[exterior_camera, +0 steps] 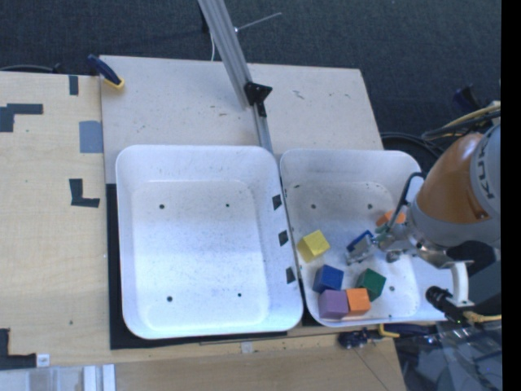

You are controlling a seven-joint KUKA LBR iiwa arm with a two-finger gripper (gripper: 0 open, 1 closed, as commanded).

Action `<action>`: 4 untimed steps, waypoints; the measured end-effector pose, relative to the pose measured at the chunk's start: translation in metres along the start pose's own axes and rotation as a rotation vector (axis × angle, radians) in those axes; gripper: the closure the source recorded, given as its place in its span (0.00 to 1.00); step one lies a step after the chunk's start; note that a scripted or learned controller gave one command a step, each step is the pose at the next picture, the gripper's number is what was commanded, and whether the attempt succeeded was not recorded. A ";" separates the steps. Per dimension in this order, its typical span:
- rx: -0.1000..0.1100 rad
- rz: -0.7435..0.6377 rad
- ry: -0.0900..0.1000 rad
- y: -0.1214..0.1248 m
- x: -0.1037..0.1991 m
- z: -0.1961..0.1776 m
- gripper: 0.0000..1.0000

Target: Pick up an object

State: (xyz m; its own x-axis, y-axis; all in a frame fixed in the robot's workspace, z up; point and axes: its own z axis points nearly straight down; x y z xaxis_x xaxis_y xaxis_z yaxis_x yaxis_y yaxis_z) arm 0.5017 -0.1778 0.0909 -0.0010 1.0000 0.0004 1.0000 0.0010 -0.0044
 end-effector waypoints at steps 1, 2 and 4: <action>0.000 -0.001 0.001 0.000 0.001 -0.010 1.00; -0.007 -0.001 -0.001 0.010 0.000 -0.058 1.00; -0.008 -0.001 -0.002 0.000 -0.003 -0.151 1.00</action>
State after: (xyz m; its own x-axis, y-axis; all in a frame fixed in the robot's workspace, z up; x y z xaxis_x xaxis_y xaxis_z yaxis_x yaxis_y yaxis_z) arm 0.5026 -0.1805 0.2417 -0.0019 1.0000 -0.0015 1.0000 0.0019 0.0037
